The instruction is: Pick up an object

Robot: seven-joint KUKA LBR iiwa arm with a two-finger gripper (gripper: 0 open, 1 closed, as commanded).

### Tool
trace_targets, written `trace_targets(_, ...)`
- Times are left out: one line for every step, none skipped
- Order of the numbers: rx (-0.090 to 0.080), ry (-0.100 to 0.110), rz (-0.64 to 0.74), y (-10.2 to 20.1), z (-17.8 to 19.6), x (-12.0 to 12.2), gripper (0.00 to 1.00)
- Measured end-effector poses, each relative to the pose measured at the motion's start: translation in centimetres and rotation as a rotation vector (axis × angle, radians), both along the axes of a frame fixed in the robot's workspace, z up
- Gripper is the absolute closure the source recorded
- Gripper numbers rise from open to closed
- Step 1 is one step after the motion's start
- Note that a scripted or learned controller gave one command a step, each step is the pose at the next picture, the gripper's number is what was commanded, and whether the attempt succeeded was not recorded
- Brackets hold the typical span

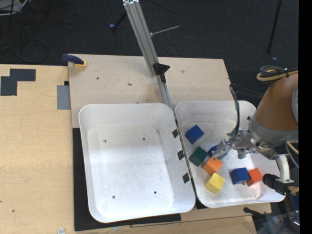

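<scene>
Reaching into the right bin (243, 106), the claw (222, 150) sits low among the blocks.

Scan from the left: the left bin (97, 126) comes first on the bench (195, 77), then the right bin with all the candidates. Along its left side lie the blue block (194, 133), the green block (198, 156), the orange block (212, 165) and the yellow block (215, 183). You will find the claw tip just above and right of the orange block, apparently touching or nearly so; treat that block as the nearest target, lying down and left of the claw. It is roughly cubic, so no long axis governs approach; its faces sit turned diagonally to the bin walls. Farther right, a second blue block (239, 175) touches a red-orange block (254, 176). You cannot tell whether the claw is released or clenched; nothing is visibly gripped.
</scene>
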State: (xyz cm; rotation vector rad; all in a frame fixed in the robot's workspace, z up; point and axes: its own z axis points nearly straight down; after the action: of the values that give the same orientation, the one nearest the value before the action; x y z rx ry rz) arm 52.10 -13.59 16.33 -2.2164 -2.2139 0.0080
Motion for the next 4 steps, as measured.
trace_targets(-0.004, -0.021, 0.003, -0.5, -4.0, 0.8, 0.0)
trace_targets(-0.008, -0.03, -0.002, -0.7, -4.7, 1.2, 0.0)
trace_targets(0.0, -0.006, -0.007, -0.6, -4.7, 0.5, 1.0)
trace_targets(-0.003, -0.013, -0.002, -1.2, 1.4, 0.3, 1.0)
